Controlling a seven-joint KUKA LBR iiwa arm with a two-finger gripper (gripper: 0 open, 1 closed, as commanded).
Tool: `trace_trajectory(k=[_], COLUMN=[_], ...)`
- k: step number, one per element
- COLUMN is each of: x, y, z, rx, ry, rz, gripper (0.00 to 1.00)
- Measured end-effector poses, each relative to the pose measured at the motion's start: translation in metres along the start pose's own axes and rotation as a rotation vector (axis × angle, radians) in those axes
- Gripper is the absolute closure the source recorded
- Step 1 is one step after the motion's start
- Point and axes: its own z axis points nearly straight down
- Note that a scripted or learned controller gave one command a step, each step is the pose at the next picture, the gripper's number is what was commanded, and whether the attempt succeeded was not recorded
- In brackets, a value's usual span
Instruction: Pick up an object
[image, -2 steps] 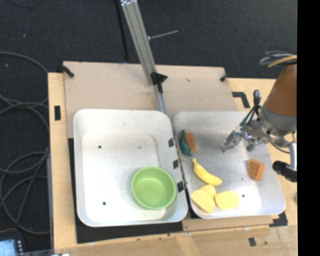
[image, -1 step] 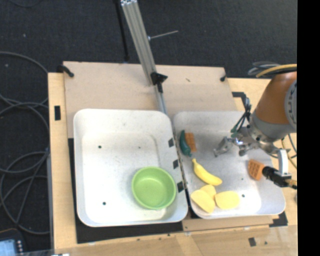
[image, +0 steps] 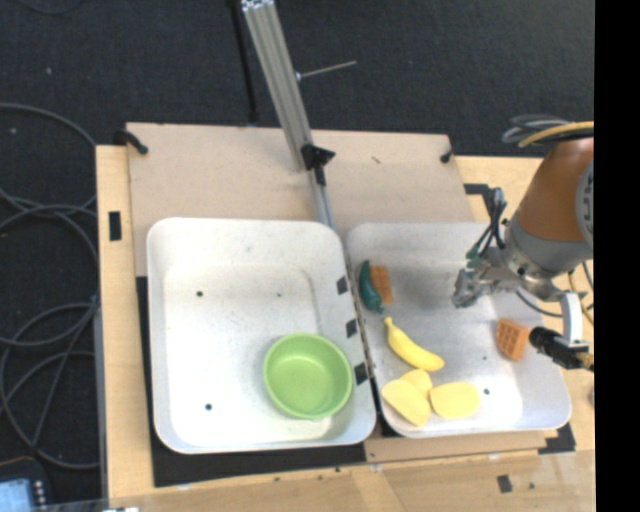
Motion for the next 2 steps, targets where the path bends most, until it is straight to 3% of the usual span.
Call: trace_trajectory(k=[1,2], x=[0.0012,0.0004], y=[-0.0060,-0.0053], z=[-0.0604,-0.0544], rx=[-0.003,0.002], ry=[-0.001,0.000], rz=[-0.004,-0.003], gripper=[1.00,1.00])
